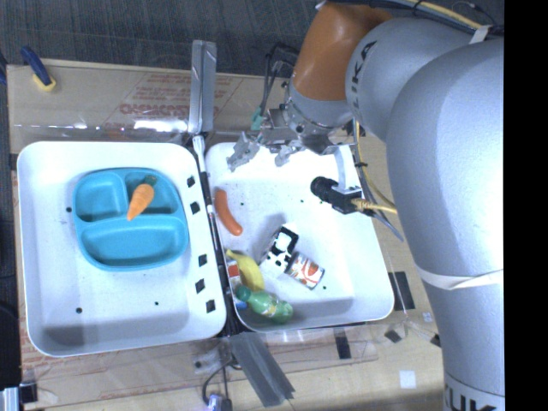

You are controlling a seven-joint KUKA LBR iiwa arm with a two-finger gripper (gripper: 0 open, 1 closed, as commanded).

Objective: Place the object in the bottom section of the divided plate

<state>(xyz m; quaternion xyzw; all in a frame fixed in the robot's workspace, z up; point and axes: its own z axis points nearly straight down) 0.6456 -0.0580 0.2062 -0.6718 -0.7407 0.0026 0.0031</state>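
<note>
A blue divided plate [128,223] lies in the left bin [51,298]. An orange toy carrot [140,199] rests on the ridge between the plate's two upper sections, tip toward the lower section. My gripper [262,146] hovers over the far left part of the right bin [364,255], its fingers spread apart and nothing between them. Below it in that bin lie a red sausage [228,212], a yellow banana [247,269], a green toy [265,305] and a small can [301,271] beside a black-and-white block [280,245].
A metal divider [203,92] stands between the bins at the back. The big grey arm [437,144] covers the right side. A black fitting [336,193] with cables hangs over the right bin. A blue clamp [38,67] sits at the far left corner of the bench.
</note>
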